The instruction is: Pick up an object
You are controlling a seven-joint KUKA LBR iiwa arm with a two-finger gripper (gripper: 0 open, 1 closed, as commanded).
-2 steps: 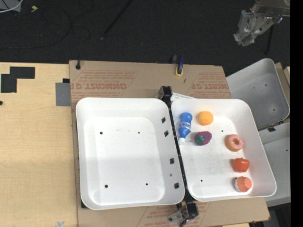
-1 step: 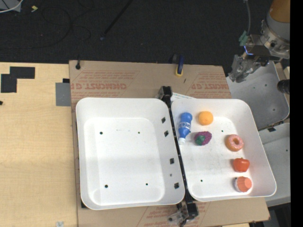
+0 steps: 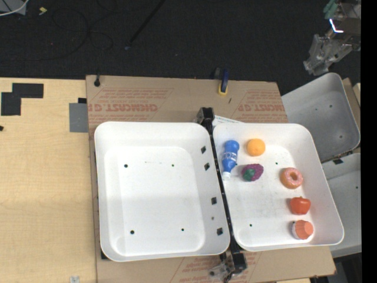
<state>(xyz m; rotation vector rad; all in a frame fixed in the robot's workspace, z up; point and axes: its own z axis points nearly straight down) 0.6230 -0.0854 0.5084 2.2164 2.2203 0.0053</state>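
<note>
Camera view, near edge first: we see the tabletop, light wood, w/ a brown cardboard sheet under two white bins. Left bin sits beside the right bin, the two joined along the middle by black clips.

All objs are in the right bin. Nearest us, at its near-right corner, an orange-and-white round piece. Just beyond it, close but apart, a red tomato-like obj. Further on, a pink donut near the right wall. Toward the bin's centre, a purple-and-green lump; just left of it a blue-and-white bottle lies along the divider, nearly touching the lump. Beyond those, an orange ball near the far wall.

Past the bins, a blue-and-yellow clamp grips the cardboard's far edge. To the right, a grey metal plate sits off the bin corner.

Farthest, top right over the dark floor, the end effector hangs well apart from the bins & every obj; we can't tell how far open it is, and we see nothing in its grasp.
</note>
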